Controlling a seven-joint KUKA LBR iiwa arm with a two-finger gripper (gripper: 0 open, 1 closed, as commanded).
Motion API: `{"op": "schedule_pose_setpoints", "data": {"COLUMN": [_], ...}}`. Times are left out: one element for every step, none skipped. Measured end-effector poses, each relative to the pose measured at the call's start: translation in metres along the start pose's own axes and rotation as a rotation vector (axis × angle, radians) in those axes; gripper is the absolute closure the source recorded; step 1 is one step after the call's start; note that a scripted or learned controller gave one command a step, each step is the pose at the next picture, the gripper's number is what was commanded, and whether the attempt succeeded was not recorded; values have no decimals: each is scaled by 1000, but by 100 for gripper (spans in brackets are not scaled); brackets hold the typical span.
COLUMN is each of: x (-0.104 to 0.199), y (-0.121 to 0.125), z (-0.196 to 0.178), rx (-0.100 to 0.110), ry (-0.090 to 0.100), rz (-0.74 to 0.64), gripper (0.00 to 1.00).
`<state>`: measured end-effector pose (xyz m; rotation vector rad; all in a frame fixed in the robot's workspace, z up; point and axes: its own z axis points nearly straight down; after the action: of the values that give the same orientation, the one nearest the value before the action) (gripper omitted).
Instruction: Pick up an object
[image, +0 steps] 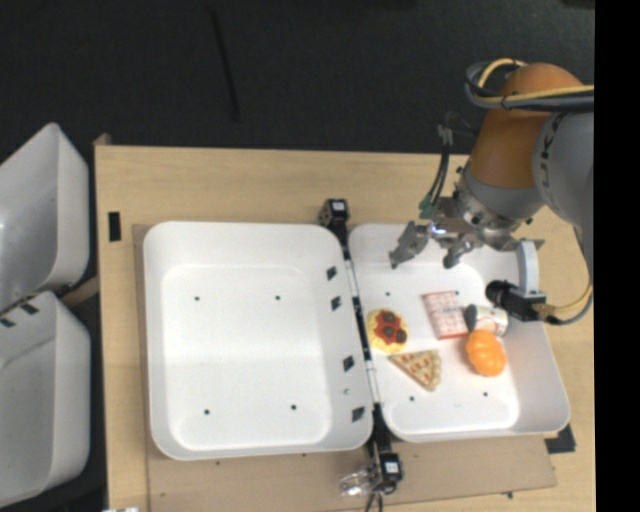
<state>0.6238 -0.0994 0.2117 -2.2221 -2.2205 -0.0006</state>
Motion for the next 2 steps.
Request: {"op": "schedule_pose_setpoints", "data": {"x": [-21,-11], "y": [4,60], "z": [-146,-350], "rx": [-18,-22], "ry": [-6,-7], "rz": [-2,-5], "gripper": [0,0]}}
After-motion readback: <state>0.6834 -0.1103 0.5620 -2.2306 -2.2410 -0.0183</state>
